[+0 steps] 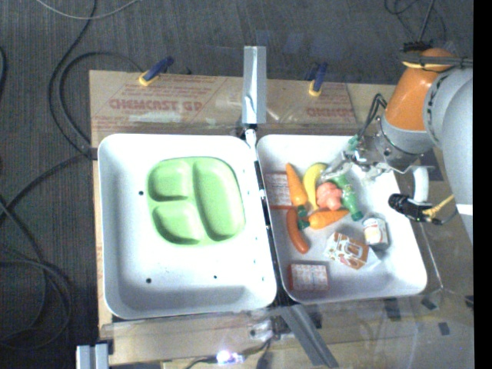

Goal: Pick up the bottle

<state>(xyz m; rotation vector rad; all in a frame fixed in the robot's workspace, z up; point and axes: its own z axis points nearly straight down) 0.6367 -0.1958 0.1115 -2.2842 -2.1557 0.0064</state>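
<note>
A: Where is the bottle (350,200)?

B: Right bin (411,271), upper middle: small and green, wedged beside the pink toy (329,195) and a carrot (327,218). Tool (352,160) hovers just above it; can't tell whether it is clenched.

A: Handling?

B: Probably light, stiff plastic, slick and rolls easily. I'd grip across the body, not the cap.

You can't read the gripper (350,162): fingers too small & blurred against the clutter in the right bin (400,271). Arm (430,114) cut off at right edge, upper part out of frame. Bottle (350,200) is a small green blur, partly hidden behind the pink toy (329,195). Print on the packets (308,277) too blurred to read.
</note>
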